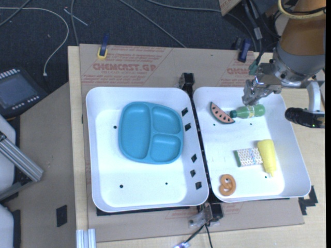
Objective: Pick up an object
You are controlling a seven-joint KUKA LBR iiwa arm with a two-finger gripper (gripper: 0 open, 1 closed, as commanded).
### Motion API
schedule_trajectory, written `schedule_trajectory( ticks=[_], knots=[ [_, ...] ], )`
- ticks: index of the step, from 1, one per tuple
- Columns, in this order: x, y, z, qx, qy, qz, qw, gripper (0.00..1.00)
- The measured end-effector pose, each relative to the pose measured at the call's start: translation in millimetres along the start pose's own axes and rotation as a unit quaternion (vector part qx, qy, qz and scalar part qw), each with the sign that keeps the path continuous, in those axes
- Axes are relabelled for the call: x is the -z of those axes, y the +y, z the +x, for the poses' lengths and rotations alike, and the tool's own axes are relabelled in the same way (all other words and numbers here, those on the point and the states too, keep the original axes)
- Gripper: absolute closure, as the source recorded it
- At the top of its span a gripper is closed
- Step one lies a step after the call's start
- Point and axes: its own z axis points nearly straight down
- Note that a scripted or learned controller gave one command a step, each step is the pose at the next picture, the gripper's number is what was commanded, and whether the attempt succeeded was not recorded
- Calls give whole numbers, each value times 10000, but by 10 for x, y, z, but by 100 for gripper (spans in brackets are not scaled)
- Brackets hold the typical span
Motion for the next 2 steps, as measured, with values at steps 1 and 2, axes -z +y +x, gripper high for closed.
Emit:
schedule_trajectory(
  ticks=[1,2],
  knots=[
    [-191,-210,418,4,1,5,10000,100],
    [-197,-374,843,7,-1,-2,10000,100]
  ],
)
